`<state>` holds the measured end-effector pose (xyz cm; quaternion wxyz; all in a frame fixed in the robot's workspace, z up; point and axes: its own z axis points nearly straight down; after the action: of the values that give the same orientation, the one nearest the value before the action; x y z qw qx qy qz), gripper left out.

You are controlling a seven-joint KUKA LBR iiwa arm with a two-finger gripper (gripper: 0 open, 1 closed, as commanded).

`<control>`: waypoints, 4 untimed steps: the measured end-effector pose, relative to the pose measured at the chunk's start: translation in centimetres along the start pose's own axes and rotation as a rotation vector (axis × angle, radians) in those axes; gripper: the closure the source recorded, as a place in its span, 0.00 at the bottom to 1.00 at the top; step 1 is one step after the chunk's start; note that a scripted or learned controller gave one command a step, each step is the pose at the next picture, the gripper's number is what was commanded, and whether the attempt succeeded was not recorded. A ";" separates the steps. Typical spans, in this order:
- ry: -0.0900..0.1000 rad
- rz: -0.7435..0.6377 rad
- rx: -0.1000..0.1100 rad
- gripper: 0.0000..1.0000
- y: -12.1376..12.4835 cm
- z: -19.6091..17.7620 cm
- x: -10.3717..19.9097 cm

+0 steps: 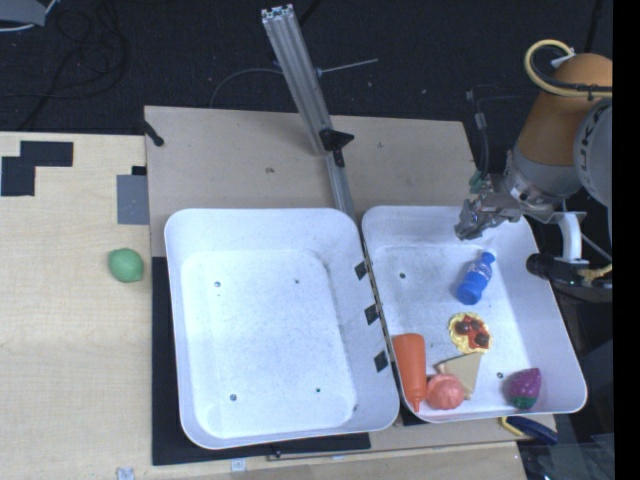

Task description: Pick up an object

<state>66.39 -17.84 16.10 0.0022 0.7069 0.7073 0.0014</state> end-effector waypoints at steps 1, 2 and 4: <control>0.000 0.001 0.001 1.00 0.1 -5.1 -0.1; 0.001 -0.002 0.004 1.00 -1.8 -6.4 4.7; 0.002 -0.002 0.007 1.00 -6.6 -5.0 13.1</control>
<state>59.79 -4.75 21.01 -0.0008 0.7063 0.7079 -0.0002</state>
